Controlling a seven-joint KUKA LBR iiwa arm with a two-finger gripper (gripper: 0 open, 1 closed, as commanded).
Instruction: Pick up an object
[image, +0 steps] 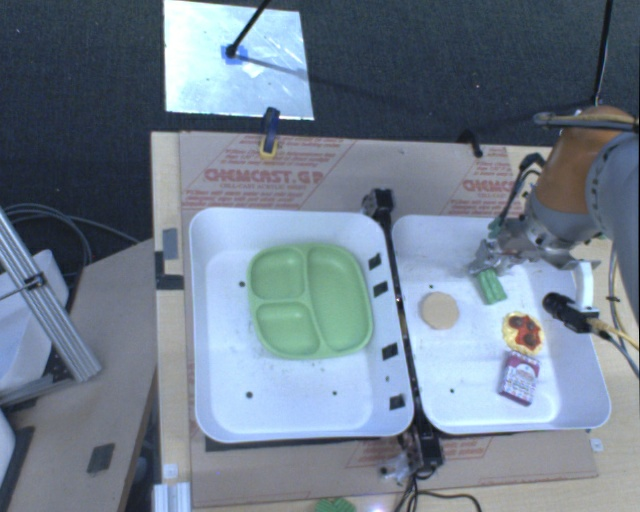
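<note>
My gripper (487, 262) hangs low over the far part of the right bin (455, 410), reaching in from the right. Directly below its tip lies a small green block (492, 288), with its far end touching or just under the gripper. A round tan cookie (438, 310) lies to the left of the block. Closer to the front right sit a small pizza-like toy (523, 332) and a red packet (519, 380).
The left bin (215, 400) holds a green divided plate (308, 300). A black divider with clips (390, 290) runs between the two bins. The grey arm with its orange band (580, 170) covers the right bin's far right corner.
</note>
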